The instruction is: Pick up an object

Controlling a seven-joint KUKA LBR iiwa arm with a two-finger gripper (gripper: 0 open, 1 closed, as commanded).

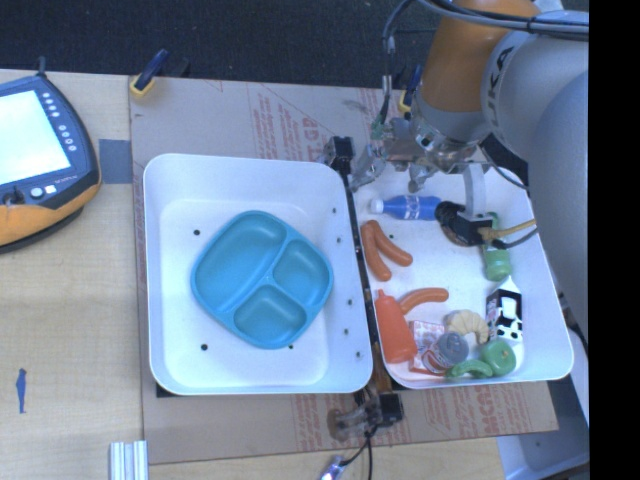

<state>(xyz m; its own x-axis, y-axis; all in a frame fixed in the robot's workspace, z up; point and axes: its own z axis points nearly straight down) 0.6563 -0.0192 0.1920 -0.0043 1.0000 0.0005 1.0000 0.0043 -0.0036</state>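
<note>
While the left bin (160, 268) holds one blue divided plate (262, 279), the right bin (545, 268) holds the loose items: two orange sausages (383, 248), a third orange sausage (424, 297), an orange bottle (394, 328), and a blue bottle (410, 207) at the far end. Gripper (432, 168): poised just above the blue bottle, fingers slightly parted, nothing between them.
</note>
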